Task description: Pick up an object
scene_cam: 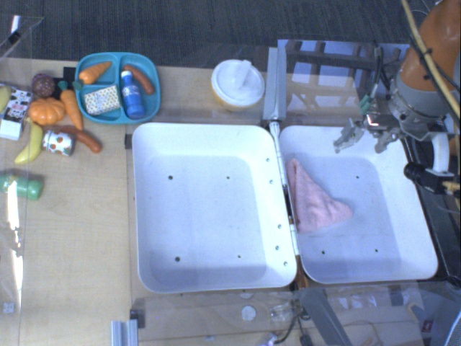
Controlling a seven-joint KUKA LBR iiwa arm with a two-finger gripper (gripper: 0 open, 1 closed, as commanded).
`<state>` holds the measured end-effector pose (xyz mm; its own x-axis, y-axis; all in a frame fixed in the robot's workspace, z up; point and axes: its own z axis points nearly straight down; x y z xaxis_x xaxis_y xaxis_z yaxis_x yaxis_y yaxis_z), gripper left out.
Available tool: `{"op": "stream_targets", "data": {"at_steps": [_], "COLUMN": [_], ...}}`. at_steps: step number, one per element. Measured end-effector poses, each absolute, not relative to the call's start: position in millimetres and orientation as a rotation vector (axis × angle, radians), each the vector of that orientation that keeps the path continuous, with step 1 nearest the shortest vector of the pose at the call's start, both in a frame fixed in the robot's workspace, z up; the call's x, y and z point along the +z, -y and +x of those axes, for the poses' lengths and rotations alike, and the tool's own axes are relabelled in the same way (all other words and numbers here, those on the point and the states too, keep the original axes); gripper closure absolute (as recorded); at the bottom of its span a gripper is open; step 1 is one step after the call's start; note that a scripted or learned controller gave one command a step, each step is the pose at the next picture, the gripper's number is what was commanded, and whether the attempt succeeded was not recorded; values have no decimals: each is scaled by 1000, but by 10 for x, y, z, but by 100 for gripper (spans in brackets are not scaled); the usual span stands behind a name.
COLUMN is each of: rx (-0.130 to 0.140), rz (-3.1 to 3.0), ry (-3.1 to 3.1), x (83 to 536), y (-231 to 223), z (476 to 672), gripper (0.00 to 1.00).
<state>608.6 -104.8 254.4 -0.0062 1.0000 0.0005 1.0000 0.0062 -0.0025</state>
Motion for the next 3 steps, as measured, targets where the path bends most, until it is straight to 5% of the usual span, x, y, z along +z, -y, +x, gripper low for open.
{"op": "stream_targets", "data": {"at_steps": [1,2,3], "rx": [-6,-17,-21], "rz": [-2148,-1964,-1964], "ry": [2299,2473,2477], "x": [965,906,1000], "y": [953,1178,1173], "z": [5965,5219,5250], "gripper": [0,0,100]}}
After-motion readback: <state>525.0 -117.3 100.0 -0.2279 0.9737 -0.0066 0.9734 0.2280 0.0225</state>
